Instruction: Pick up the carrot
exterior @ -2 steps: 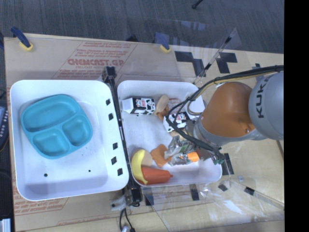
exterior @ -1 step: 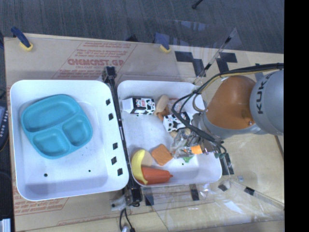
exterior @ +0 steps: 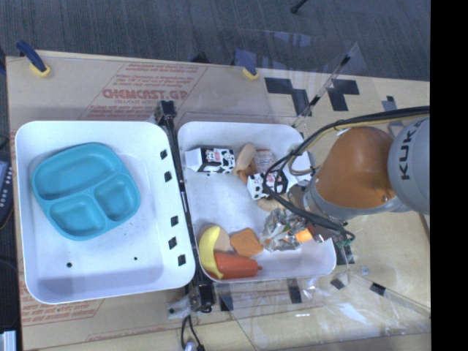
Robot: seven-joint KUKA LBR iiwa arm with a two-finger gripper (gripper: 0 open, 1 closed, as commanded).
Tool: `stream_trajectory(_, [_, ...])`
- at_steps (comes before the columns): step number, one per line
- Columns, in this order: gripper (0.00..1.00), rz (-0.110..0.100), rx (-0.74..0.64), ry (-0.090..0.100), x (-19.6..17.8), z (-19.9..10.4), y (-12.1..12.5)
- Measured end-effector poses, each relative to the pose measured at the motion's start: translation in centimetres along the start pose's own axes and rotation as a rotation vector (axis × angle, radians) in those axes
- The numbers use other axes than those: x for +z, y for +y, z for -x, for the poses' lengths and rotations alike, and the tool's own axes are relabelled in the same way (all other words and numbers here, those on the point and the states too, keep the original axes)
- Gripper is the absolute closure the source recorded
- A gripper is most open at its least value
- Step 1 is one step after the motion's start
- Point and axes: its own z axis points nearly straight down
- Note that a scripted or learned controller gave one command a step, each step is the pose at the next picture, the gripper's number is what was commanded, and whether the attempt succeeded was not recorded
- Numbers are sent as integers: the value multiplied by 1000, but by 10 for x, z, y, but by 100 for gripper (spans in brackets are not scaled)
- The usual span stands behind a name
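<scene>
Carrot (exterior: 236, 266) lay in the right-hand bin (exterior: 219, 134), at the near edge, a stubby orange-red shape on its side, touching a yellow banana (exterior: 209, 246) on its left and sitting just below a tan wedge-shaped toy (exterior: 246, 242). From the overhead camera, my arm (exterior: 357, 172) came in from the right and was bent low over that bin's right side, so my pincer (exterior: 287, 232) hung among crumpled clear wrapping near the carrot but apart from it. Whether its tips were apart or together I could not tell, as wrapping and cables blurred them. A small black-and-white milk carton (exterior: 210, 159) lay toward the far side. The left bin (exterior: 88, 276) held a blue divided plate (exterior: 84, 190), well apart from the carrot. I judged the crowding against the bin wall would make the carrot awkward to reach.
</scene>
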Motion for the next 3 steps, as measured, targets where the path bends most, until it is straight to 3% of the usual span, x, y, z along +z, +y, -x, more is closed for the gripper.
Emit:
stream_trajectory(1, [100, 2, 299, 1, 2, 96, -37])
stream_trajectory(2, [0, 2, 299, 4, 2, 95, -37])
stream_trajectory(3, [0, 3, 240, 4, 3, 37, -8])
